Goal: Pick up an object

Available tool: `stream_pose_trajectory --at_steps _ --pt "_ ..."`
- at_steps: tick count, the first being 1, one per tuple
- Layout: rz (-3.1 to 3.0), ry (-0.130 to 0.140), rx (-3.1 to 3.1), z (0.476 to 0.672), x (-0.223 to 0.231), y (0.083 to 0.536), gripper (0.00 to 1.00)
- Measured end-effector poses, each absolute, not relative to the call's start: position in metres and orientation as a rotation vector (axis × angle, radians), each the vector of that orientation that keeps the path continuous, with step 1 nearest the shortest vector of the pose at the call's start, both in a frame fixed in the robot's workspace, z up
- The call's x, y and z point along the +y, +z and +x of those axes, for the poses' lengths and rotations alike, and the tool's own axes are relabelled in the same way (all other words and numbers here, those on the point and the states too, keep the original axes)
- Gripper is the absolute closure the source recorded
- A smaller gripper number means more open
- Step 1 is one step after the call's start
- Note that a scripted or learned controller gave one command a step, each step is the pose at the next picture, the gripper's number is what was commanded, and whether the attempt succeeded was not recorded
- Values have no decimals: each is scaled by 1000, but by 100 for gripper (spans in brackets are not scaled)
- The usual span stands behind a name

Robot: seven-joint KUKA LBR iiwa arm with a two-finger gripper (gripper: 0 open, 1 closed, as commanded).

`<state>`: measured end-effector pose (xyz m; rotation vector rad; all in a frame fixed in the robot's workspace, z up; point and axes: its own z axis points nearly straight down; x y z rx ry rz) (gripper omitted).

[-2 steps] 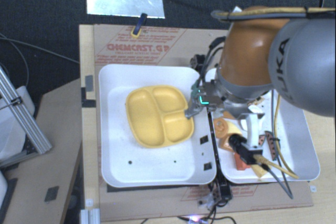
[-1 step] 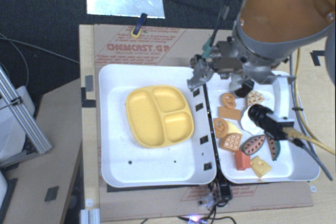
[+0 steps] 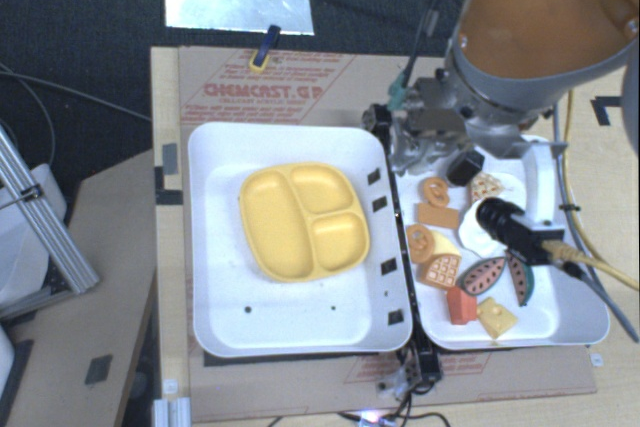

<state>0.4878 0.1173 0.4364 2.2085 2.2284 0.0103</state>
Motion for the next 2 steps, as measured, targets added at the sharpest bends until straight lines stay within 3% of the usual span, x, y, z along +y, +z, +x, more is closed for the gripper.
stream_pose_trajectory --at_steps 1,2 --pt "2215 -5 2232 500 171 353 100" --pt "2210 5 2231 501 169 368 100"
